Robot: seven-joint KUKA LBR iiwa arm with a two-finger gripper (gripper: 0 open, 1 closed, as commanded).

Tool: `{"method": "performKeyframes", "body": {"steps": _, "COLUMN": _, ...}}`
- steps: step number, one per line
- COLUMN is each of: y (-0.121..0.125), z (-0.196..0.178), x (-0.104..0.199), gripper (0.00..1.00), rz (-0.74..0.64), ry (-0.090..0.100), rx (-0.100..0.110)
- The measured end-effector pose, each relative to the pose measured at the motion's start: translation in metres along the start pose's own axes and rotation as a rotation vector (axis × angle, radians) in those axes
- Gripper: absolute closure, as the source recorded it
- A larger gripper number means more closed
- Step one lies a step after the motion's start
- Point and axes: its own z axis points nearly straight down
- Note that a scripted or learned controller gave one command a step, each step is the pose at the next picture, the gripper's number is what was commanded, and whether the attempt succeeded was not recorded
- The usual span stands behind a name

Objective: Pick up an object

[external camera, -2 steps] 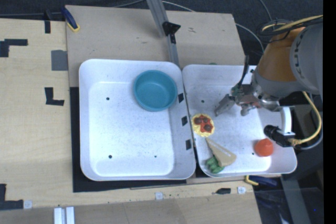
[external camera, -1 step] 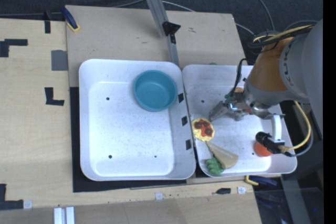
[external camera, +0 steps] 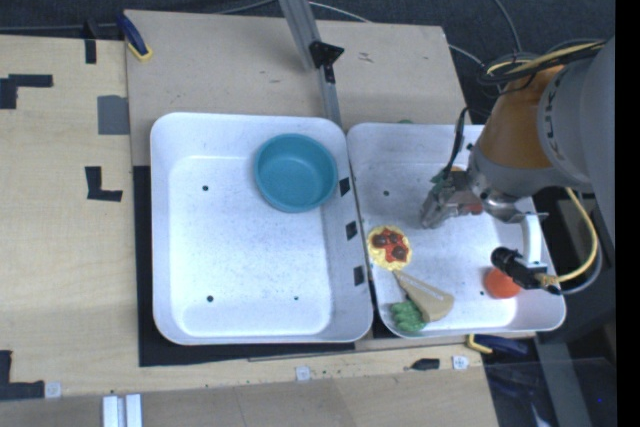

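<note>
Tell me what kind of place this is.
Probably a robotics lab bench set up for grasping trials: two white bins side by side, a grey and orange arm reaching in, toy food and a blue bowl.

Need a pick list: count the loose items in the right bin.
4: pizza toy by the divider, wedge below it, green piece at the front edge, orange ball under the arm, which may hide others.

Blue bowl (external camera: 295, 172), white bins (external camera: 190, 245), orange ball (external camera: 499, 285).

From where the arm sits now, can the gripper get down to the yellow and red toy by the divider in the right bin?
Probably yes. The gripper hovers in the right bin, and bare floor lies between it and the yellow and red toy. The tan wedge lies close, just beyond it.
</note>
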Motion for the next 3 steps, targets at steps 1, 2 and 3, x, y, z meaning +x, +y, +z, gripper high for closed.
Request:
{"method": "performKeyframes", "body": {"steps": 1, "y": 0.005, "z": -0.059, "x": 0.005, "gripper": 1.00, "rz": 0.000, "ry": 0.002, "rx": 0.001}}
{"method": "performKeyframes", "body": {"steps": 2, "y": 0.007, "z": -0.113, "x": 0.015, "gripper": 1.00, "rz": -0.001, "ry": 0.002, "rx": 0.001}}
{"method": "performKeyframes", "body": {"steps": 3, "y": 0.016, "z": -0.170, "x": 0.012, "gripper": 1.00, "rz": 0.000, "ry": 0.001, "rx": 0.000}}
